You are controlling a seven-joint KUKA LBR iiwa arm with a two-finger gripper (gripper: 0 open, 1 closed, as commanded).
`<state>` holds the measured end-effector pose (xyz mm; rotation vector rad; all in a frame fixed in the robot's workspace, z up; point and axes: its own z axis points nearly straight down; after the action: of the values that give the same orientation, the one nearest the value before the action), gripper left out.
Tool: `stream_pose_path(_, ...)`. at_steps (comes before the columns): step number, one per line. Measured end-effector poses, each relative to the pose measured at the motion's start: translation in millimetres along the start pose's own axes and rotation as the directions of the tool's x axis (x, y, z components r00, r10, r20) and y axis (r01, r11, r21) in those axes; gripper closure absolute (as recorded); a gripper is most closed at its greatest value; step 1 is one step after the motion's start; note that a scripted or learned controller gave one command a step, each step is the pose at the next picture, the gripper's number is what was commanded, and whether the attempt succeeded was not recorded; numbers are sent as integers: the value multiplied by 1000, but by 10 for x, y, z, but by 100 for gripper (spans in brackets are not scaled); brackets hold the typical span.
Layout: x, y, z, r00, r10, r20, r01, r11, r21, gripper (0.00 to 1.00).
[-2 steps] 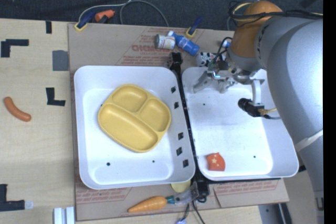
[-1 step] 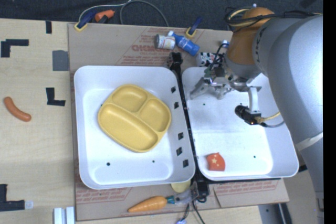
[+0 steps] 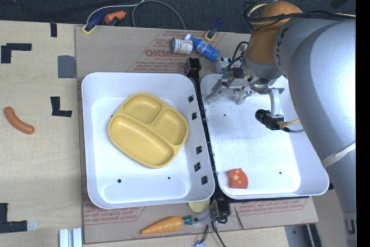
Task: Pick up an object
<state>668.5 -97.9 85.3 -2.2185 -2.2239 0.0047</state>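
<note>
A small red-orange object (image 3: 237,178) lies near the front edge of the right bin (image 3: 289,182). A yellow divided plate (image 3: 148,129) sits in the middle of the left bin (image 3: 95,124). My gripper (image 3: 230,88) hangs low over the far left corner of the right bin, well behind the red-orange object and not touching it. Nothing shows in its grasp. The grey arm with its orange band (image 3: 272,32) covers the bin's far right side.
On the bench outside the bins are an orange carrot (image 3: 163,225) in front, a sausage (image 3: 18,120) at far left, and a blue-and-white bottle (image 3: 196,46) behind. A black divider (image 3: 199,124) runs between the bins. Cables trail at the back.
</note>
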Motion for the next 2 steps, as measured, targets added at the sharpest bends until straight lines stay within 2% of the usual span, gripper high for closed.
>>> stream_pose_path(1,-1192,-16,-392,1000,10,5,-10,1000,-6,0)
stream_pose_path(2,-855,-369,-1,1000,1,3,-1,1000,-8,0)
